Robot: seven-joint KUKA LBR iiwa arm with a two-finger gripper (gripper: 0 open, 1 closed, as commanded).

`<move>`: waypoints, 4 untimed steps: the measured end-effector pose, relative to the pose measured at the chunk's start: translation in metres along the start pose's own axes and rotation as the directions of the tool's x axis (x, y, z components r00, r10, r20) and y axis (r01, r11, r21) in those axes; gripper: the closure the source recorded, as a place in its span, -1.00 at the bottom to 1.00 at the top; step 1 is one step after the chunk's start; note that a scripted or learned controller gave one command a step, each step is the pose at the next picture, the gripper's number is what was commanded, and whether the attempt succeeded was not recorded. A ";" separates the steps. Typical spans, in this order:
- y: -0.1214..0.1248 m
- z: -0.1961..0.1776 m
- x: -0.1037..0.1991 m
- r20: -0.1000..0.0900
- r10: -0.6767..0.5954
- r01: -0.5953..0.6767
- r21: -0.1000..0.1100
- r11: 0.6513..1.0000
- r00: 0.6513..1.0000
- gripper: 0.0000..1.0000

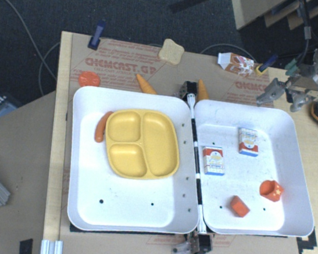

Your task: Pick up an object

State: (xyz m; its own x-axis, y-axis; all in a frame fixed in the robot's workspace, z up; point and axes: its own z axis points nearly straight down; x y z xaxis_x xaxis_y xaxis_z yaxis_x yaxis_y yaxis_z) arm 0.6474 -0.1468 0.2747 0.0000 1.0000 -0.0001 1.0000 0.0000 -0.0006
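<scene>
Camera view: hand hovers past right bin's far edge, fingers spread, nothing between them. Inside that bin: two cartons, long axes running near-to-far; orange cup tipped over; orange block near front.

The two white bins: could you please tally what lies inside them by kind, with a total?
Small cartons: 2, carton nearer the divider, carton farther back
Orange pieces in the right bin: 2, orange block, orange cup-like piece
Yellow divided tray: 1
Hot dog, beside the tray: 1
Total: 6
</scene>
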 end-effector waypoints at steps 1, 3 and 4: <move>0.018 0.146 -0.035 0.000 0.000 0.000 0.002 1.000 1.000 -1.00; -0.003 0.179 -0.010 0.000 -0.001 0.001 -0.002 1.000 1.000 1.00; 0.016 0.192 0.035 -0.003 -0.001 0.001 0.014 1.000 1.000 1.00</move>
